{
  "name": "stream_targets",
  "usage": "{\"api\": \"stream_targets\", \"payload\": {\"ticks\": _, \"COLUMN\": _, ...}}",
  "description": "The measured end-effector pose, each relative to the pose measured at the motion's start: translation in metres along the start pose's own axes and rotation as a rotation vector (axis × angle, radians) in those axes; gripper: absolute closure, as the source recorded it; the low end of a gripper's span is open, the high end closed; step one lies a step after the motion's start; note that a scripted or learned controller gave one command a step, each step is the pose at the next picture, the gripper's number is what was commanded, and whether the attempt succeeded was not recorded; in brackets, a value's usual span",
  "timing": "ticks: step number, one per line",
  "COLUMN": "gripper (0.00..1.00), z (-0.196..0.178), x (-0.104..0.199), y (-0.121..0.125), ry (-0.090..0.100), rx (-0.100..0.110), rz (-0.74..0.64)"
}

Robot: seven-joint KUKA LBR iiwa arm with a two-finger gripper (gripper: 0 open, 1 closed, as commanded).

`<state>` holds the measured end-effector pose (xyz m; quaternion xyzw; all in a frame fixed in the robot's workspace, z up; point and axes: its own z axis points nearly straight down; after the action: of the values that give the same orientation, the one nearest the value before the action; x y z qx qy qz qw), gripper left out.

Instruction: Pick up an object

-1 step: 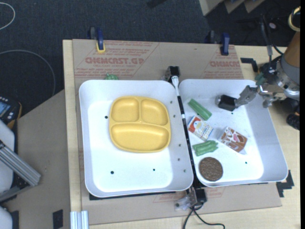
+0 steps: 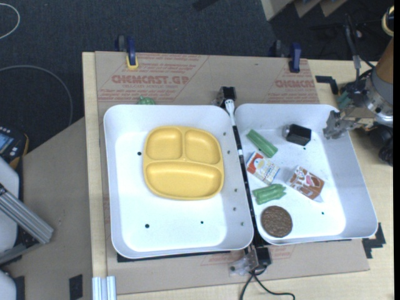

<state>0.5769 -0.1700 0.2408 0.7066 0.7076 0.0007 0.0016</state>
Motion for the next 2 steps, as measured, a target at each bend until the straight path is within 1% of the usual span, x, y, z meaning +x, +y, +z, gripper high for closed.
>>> {"api": "stream_targets", "payload": {"ticks": 1, "gripper": 1.00, "z": 0.043, "x": 0.087, "y": -0.075, "ry": 0.007, "rx": 0.013, "rz": -0.005}}
{"api": "stream_targets", "payload": {"ticks": 2, "gripper": 1.00, "z": -0.036, "x": 0.172, "y": -0.078, "ry": 0.005, "rx": -0.006, "rz": -0.010}}
